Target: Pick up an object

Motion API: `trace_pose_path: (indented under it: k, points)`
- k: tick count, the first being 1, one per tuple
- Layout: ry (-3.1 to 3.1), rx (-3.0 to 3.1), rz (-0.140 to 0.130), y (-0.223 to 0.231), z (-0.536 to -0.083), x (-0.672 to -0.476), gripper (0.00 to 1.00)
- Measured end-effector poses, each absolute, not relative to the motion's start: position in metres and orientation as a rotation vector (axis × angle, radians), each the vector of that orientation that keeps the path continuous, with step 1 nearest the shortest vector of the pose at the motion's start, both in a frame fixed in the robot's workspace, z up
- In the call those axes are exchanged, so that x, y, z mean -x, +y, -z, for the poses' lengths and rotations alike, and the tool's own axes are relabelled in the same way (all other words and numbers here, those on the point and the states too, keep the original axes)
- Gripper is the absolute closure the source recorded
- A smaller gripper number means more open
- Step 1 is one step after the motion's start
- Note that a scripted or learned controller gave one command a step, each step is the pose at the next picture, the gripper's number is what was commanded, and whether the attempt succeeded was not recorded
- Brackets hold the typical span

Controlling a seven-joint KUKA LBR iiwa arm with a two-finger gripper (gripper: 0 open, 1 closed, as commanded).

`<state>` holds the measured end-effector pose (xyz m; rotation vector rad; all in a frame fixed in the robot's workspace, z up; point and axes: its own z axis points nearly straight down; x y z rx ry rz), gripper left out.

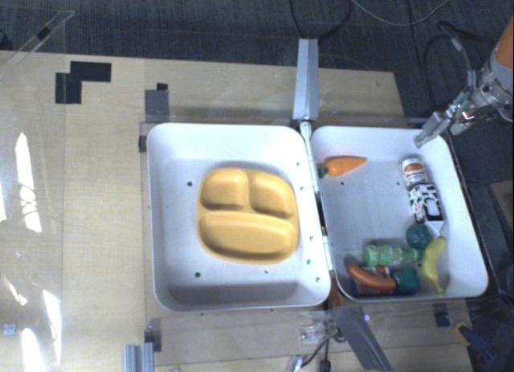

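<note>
End effector above the right bin's far corner

Your grey end effector (440, 124) hovers beside the shallow white right bin (474, 226); its opening you cannot tell. The orange plastic carrot (344, 165) lies inside.

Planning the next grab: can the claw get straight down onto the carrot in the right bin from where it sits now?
Probably yes. The carrot lies alone near the right bin's upper left corner, nothing on or against it. The claw hangs above the bin's upper right corner, with bare floor between.
</note>
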<state>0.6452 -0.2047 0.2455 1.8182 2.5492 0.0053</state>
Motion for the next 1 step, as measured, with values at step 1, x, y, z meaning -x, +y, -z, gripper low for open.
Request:
trace_pose_path:
  k: [1]
  points:
    - [2.585, -1.768, -0.004, -0.2044, -0.2809, -0.6357, 0.00]
